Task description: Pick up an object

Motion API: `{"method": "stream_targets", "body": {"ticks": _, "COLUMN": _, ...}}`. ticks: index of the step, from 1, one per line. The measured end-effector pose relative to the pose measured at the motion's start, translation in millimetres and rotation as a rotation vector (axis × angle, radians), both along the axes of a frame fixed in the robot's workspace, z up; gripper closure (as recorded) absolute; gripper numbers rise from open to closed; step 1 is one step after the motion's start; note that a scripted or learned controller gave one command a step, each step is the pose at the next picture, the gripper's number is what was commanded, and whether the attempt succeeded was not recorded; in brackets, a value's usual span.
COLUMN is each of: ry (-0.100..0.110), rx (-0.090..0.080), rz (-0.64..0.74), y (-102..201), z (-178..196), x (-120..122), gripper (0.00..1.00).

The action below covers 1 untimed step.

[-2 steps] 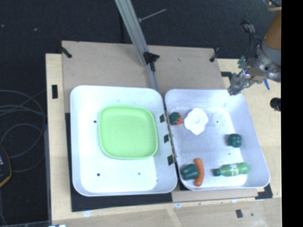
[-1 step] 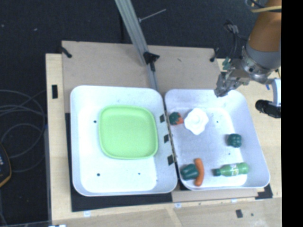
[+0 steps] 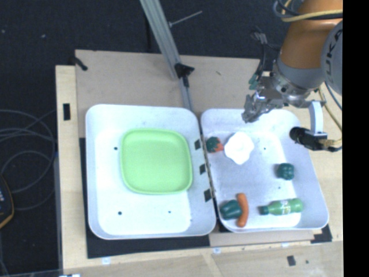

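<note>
My gripper hangs over the back edge of the right bin, just above and to the right of a white crumpled object. Nothing shows between its fingers. Also in the right bin lie a small green and orange toy by the left wall, a dark green toy at the right, a green bottle near the front, and an orange sausage beside a green pepper.
The left bin holds a light green square plate. A grey metal pole slants in from the top toward the gap between the bins.
</note>
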State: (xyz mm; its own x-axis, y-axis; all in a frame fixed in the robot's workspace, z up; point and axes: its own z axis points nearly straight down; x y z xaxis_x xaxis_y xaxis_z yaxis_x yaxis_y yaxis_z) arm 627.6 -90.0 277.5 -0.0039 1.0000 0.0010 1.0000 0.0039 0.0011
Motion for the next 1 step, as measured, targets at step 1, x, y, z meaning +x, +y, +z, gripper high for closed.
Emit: {"method": "stream_targets", "body": {"ticks": 1, "ry": 0.000, "rx": 0.000, "rz": 0.000, "y": 52.0, "z": 0.5, "x": -23.8, "gripper": 1.00}}
